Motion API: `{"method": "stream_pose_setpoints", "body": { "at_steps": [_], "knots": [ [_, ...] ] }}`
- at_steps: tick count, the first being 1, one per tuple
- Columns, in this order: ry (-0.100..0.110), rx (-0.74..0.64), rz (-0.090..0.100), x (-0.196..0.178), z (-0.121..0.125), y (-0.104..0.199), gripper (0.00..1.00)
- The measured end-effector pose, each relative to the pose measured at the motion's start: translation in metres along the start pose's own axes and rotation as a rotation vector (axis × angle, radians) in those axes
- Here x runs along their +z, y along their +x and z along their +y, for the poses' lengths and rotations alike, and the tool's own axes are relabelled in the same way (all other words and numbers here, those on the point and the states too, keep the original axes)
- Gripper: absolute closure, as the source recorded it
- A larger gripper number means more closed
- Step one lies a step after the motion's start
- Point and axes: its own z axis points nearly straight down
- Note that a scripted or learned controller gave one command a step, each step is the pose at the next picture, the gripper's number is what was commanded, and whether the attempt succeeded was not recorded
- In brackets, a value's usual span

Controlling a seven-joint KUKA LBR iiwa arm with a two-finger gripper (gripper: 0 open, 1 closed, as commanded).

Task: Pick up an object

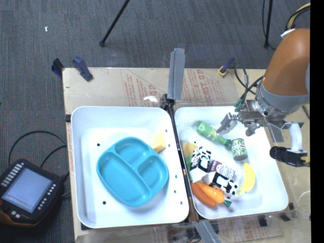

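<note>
Over the right shallow white bin [273, 196], the two-finger gripper [238, 126] hangs spread and grasping nothing, just above a green plastic bottle [212, 133] (beside a small green-labelled can [238, 149]), while a blue sectioned plastic plate [132, 171] lies in the left white bin [81, 135].

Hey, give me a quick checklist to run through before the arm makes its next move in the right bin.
1. Tool above the right bin: ok.
2. Tool open: ok, fingers spread.
3. Nothing between the fingers: ok.
4. Target close by: ok, green bottle and small can lie just beneath.
5. Room around the target: not ok, bottle and can nearly touch.
6. Left bin out of the path, holding blue tray: ok.
</note>
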Motion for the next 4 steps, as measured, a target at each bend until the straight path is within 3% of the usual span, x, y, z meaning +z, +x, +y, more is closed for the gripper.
{"method": "stream_pose_setpoints", "body": {
  "at_steps": [1,3,4],
  "knots": [
    [-0.001,0.090,0.001,0.078,0.038,-0.064,0.00],
    [-0.001,0.090,0.001,0.077,0.039,-0.064,0.00],
    [-0.003,0.096,0.005,0.173,0.033,-0.105,0.00]
  ]
}}
